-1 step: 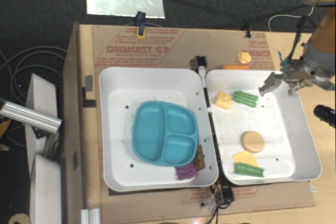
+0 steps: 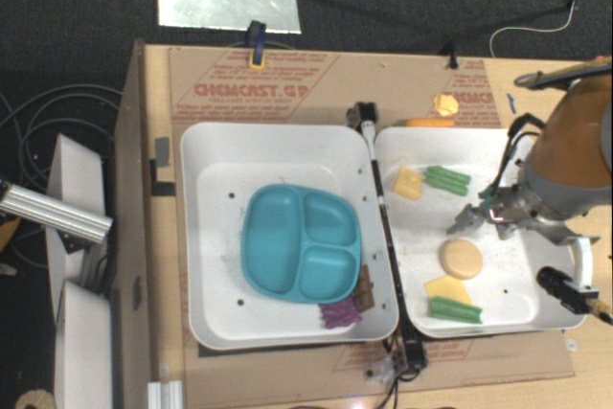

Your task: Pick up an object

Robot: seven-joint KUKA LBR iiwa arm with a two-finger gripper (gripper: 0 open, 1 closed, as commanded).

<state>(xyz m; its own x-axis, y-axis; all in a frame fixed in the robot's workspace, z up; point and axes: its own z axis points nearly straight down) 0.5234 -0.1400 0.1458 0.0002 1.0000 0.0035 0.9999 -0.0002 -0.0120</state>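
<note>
Right bin [image 2: 517, 147]: holds the candidates — a pale yellow block [image 2: 408, 184] and a green piece [image 2: 447, 178] near the back wall, a round tan disc [image 2: 462, 258] in the middle, and a yellow wedge [image 2: 447, 287] touching a second green piece [image 2: 453, 308] near the front wall.
Left bin [image 2: 215, 168]: carries a teal divided plate [image 2: 302, 244], with a purple item [image 2: 336, 312] and a small brown item [image 2: 365, 290] just beside the plate's front edge.
Arm [image 2: 575, 158]: reaches in from the right, over the right bin.
Hand [image 2: 476, 215]: low over the bin floor, just above the tan disc in the view and between it and the back green piece; the fingers look spread apart with nothing between them.
Likely target: the tan disc, judged only from nearness; nothing is grasped yet.
Doing it well: centre the fingers over the disc so they straddle its width, then descend until the tips sit beside its rim rather than on top of it.
Clearance: the yellow wedge lies just beside the disc's front edge, so fingers aligned left to right would avoid it.
Risk: the disc looks flat and smooth, so a shallow or off-centre close may slide off or push it away.
Check: lift slowly and confirm the disc rises with the fingers.
</note>
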